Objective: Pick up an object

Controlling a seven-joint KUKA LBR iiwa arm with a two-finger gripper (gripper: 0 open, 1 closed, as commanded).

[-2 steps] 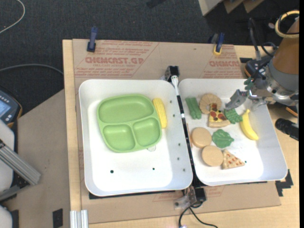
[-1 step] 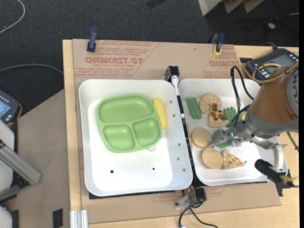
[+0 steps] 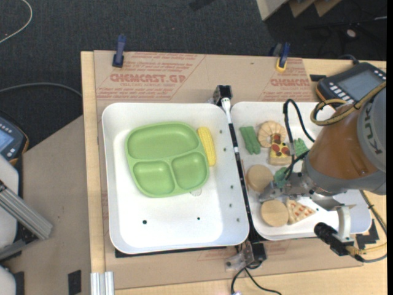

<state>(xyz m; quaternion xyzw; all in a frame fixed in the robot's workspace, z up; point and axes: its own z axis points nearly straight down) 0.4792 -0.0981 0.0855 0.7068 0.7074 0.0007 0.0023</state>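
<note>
Crowding is our worry: the gripper (image 3: 277,191) sits low in the right bin (image 3: 264,112) among packed toy food, so it could nudge a cookie (image 3: 258,177) or pizza slice (image 3: 300,212) aside and close on nothing. We cannot tell how it is set. A green tray (image 3: 166,158) and corn (image 3: 207,145) lie in the left bin (image 3: 178,226).

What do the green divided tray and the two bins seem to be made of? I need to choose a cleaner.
The green divided tray looks like moulded plastic, smooth and matte, with rounded compartment edges and an even colour. The left bin and the right bin look like thin, glossy white plastic, with soft highlights on their rounded rims, though coated metal cannot be ruled out.
</note>
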